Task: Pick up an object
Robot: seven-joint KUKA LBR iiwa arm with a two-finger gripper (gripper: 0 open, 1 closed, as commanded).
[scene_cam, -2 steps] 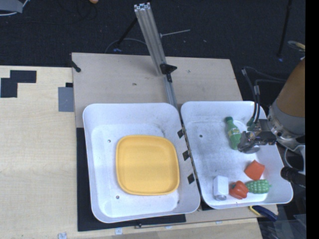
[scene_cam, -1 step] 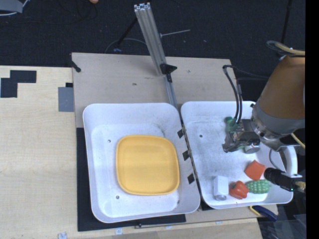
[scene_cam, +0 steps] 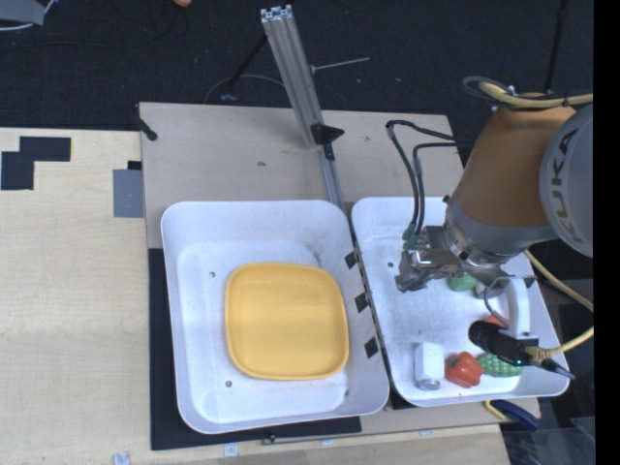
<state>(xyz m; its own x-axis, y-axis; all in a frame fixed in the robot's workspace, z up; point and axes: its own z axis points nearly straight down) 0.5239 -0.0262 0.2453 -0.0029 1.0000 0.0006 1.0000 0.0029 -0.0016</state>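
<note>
Item one: surface [scene_cam: 242, 153], pale board, carrying two shallow white bins side by side.

Item two: left bin [scene_cam: 184, 232], holding one yellow plate [scene_cam: 287, 320], rounded-square, lying flat near the middle.

Item three: right bin [scene_cam: 376, 223], holding the small goods. A white block [scene_cam: 427, 364], a red piece [scene_cam: 464, 369] and a green piece [scene_cam: 499, 363] sit in a row along the near edge, the red one just beside both neighbours. A second green item [scene_cam: 463, 282] lies partly hidden under the wrist.

Item four: tool [scene_cam: 417, 271], low over bare floor in the far-left part of the right bin, near the half-hidden green item and well apart from the row. We cannot tell whether it stands wide or narrow, and we see nothing held in it.

Handling note: we judge the grasp not yet made. The white block looks the cleanest target because its left side is free, so the tool should centre over it and come straight down. The red and green pieces crowd each other, and a closing tool may nudge one aside.
</note>
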